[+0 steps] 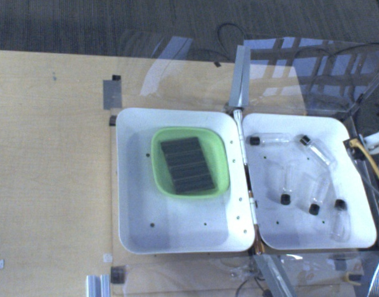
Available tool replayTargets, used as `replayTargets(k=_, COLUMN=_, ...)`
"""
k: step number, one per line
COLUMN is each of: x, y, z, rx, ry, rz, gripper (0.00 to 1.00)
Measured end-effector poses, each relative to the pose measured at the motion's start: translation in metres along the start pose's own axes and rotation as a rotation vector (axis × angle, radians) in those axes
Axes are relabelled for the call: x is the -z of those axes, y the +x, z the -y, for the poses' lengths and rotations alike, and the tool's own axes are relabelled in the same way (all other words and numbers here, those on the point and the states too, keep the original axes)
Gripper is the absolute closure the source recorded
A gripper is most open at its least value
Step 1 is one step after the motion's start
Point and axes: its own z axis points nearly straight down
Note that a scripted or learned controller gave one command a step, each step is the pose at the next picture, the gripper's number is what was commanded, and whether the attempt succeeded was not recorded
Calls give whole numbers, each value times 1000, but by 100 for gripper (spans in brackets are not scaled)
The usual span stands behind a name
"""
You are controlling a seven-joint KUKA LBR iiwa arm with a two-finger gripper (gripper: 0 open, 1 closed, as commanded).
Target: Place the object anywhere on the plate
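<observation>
- Pincer: whether it is open or closed cannot be told.
- Clear vials point(318, 154) (black-capped, five of them) lie scattered in the right bin point(301, 235).
- A green plate point(222, 166) sits in the left bin point(177, 229), with a dark ridged block point(187, 164) lying flat on it.

Dark ridged block point(187, 164) on green plate point(158, 166) (left bin point(130, 228)); clear vials point(316, 153) in right bin point(363, 228)
</observation>
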Motion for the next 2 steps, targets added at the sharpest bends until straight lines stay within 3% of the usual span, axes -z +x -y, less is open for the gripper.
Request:
replayTargets(k=1, x=-30, y=0, z=0, rx=-1, ry=1, rz=1, gripper=0)
replayTargets(k=2, x=-5, y=0, z=0, rx=1, ry=-2, rz=-2, gripper=0)
